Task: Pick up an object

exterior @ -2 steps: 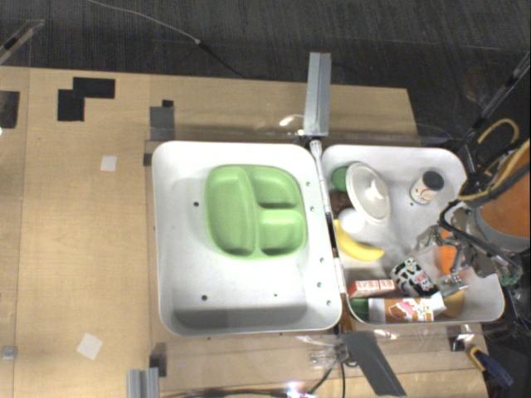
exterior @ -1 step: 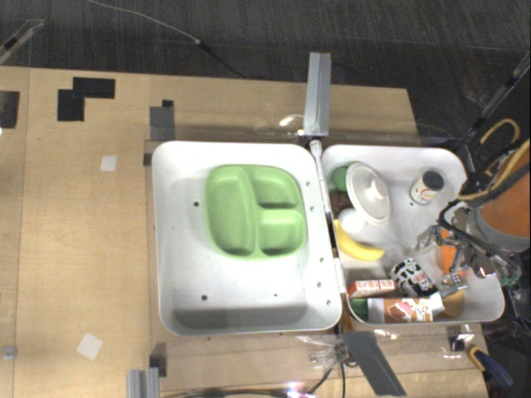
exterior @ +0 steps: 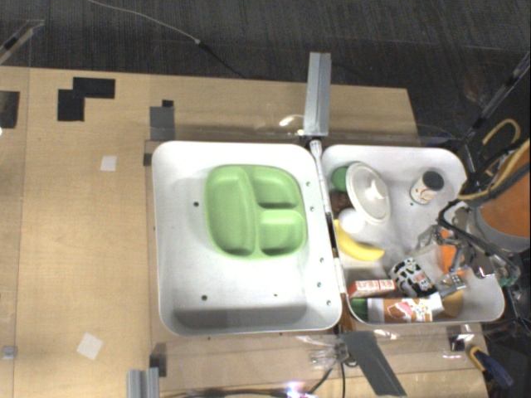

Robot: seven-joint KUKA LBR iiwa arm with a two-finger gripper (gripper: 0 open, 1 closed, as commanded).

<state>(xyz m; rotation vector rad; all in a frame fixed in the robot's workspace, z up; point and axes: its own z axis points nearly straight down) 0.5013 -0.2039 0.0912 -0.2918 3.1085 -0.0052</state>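
Note:
The right bin (exterior: 398,160) holds a jumble of objects. A white cup (exterior: 370,191) lies at the back beside a green item (exterior: 338,177), with a yellow banana (exterior: 358,249) in front of them. A black-and-white patterned object (exterior: 410,275), a red-and-white box (exterior: 373,287) and a bottle with a brown label (exterior: 406,309) lie along the front. A small round black-and-white item (exterior: 427,185) sits at the back right. My gripper (exterior: 454,265) is low over the bin's right side, next to an orange piece (exterior: 448,254) and just right of the patterned object.
The left bin (exterior: 178,288) holds a green divided plate (exterior: 253,210). A metal post (exterior: 317,98) stands behind the wall between the bins. The arm's orange band (exterior: 508,206) and dark cables (exterior: 485,143) hang over the right bin's right edge.

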